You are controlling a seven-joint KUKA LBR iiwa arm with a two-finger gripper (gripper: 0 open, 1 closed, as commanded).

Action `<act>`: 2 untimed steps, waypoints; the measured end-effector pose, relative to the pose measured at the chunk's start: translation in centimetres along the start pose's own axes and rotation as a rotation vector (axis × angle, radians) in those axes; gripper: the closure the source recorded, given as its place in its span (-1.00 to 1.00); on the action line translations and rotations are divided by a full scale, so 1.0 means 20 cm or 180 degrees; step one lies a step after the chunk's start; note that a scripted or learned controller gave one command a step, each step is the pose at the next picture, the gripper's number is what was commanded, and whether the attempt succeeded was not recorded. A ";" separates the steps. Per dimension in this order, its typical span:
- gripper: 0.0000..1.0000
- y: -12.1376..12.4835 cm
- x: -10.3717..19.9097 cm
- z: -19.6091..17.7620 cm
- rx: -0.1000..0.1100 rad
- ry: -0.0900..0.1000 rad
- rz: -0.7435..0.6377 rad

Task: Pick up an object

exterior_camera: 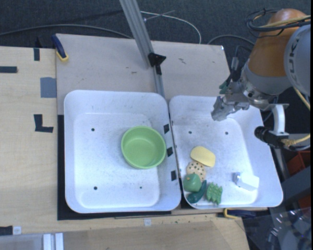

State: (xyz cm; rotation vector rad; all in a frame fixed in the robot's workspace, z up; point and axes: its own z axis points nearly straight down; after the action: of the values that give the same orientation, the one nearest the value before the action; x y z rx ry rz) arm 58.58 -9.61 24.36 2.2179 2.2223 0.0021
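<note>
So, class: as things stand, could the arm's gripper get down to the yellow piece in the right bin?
Probably yes. The gripper hangs over the right bin, and the yellow piece lies uncovered on top of the toy cluster, with bare floor between them.

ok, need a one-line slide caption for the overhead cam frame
KUKA gripper hovers over the right bin, away from its small toys; a green bowl sits in the left bin.
</note>
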 end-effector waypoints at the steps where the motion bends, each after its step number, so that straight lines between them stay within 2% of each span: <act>1: 1.00 -0.06 0.25 0.05 0.0016 0.0005 -0.0010; 2: 1.00 -0.10 0.47 0.06 0.0018 0.0005 -0.0012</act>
State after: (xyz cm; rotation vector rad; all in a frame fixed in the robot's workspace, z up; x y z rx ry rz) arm 56.49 -0.24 23.06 2.2172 2.2302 -0.0025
